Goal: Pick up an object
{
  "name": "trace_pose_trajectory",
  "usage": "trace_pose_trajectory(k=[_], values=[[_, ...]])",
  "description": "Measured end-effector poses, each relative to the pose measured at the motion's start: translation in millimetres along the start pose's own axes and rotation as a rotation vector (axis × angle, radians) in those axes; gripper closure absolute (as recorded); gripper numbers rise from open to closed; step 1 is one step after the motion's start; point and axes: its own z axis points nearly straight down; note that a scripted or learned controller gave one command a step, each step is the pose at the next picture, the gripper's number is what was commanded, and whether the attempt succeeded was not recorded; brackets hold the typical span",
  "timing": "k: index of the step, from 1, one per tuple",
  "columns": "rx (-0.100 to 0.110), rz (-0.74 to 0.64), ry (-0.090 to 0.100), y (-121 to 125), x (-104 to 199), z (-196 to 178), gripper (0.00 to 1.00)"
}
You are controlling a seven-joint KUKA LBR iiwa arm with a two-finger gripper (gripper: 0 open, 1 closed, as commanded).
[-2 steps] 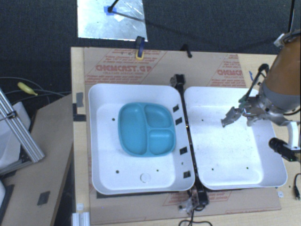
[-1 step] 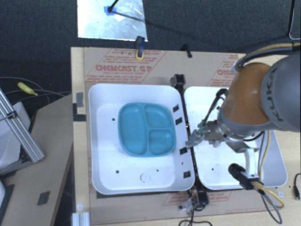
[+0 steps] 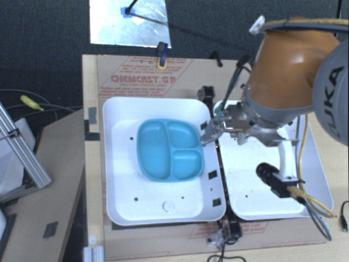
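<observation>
Blue divided plate (image 3: 168, 149) lies flat in the left bin (image 3: 122, 201), roughly at its centre, three compartments facing up: one long compartment on the side away from the arm, two smaller ones toward the arm. A small white disc (image 3: 168, 205) sits on the bin floor just below the plate, apart from it. The right bin (image 3: 245, 201) adjoins the left bin along the plate's right side; a row of black clips (image 3: 213, 174) runs down the seam between the two. The arm (image 3: 294, 70), orange band uppermost, leans over the right bin, and the gripper (image 3: 210, 135) reaches to the seam, just beside the plate's right rim near the upper small compartment. Contact with the rim cannot be judged from this angle. Jaw state: cannot tell, the tip is small and blurred against the bin wall. Nothing is visibly lifted; the plate rests on the bin floor. A black cylindrical part (image 3: 275, 180) with yellow cable (image 3: 313, 201) hangs over the right bin, well to the right of the plate. Both bins rest on a cardboard sheet (image 3: 144, 75) printed in red, which extends above the plate.
</observation>
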Motion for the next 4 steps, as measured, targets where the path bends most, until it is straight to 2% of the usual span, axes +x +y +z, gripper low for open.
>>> trace_pose_trajectory(k=[1,2,3,4], values=[[0.012,0.009,-0.005,0,-6,-3,1.00],[0.017,0.020,-0.008,-3,-61,27,1.00],[0.012,0.003,-0.003,0,22,-19,1.00],[0.008,0.013,-0.005,1,-4,-85,1.00]])
